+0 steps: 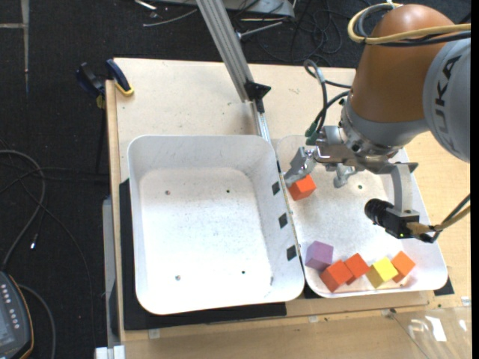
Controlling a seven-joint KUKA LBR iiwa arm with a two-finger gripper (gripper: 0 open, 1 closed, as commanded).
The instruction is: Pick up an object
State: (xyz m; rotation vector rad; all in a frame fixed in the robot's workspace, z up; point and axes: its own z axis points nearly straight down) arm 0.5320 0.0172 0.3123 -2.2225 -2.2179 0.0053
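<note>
An orange block lies in the right bin close to its left wall. My gripper hangs over that bin just right of the block, open, with bare bin floor showing between its two fingers. The left fingertip is right above the block's upper edge; I cannot tell if it touches. Along the bin's near edge sit a purple cube, a red-orange cube, an orange cube, a yellow cube and another orange cube.
The left bin stands beside the right one, their walls meeting near the block. A slanted metal strut comes down to the bench behind the bins. A black sensor hangs from the wrist over the right bin.
</note>
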